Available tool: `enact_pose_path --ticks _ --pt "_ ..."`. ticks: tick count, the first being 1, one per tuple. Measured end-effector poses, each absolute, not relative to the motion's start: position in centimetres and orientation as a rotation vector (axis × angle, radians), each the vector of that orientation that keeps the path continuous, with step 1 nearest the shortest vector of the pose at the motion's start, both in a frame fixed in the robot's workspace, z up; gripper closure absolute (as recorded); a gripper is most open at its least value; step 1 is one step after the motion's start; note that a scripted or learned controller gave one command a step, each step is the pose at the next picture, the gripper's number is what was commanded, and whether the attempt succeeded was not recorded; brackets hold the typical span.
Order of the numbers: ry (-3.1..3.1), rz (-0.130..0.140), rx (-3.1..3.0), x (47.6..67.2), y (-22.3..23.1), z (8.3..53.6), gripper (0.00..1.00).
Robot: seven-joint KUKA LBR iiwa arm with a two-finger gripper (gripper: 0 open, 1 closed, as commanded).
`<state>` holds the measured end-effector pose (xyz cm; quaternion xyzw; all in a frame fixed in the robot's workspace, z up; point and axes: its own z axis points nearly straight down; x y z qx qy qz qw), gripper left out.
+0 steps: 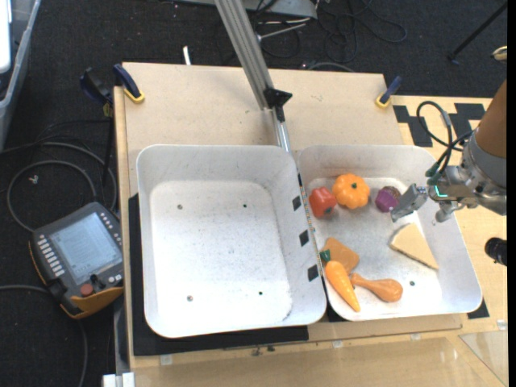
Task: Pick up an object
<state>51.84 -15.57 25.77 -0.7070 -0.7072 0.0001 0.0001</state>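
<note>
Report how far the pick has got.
Done: the arm has reached over the right bin, and the gripper sits above its far side, between the purple piece and the tan wedge. In hand: nothing shows between the open fingers. Left: close on an item and lift it. The orange pumpkin, red piece, carrot and the rest all lie in the bin.

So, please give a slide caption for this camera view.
Gripper open above right bin, near purple toy and cheese wedge.
</note>
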Motion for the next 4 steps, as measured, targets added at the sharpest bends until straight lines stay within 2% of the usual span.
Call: enact_pose_path --ticks 2,3,4 --pt "-2.215 0.006 -2.219 51.8 -15.8 12.9 0.00" --pt "-2.221 -0.001 -2.224 51.8 -15.7 9.5 0.00" --pt "-2.222 -0.003 -2.225 51.9 -15.7 10.6 1.00"
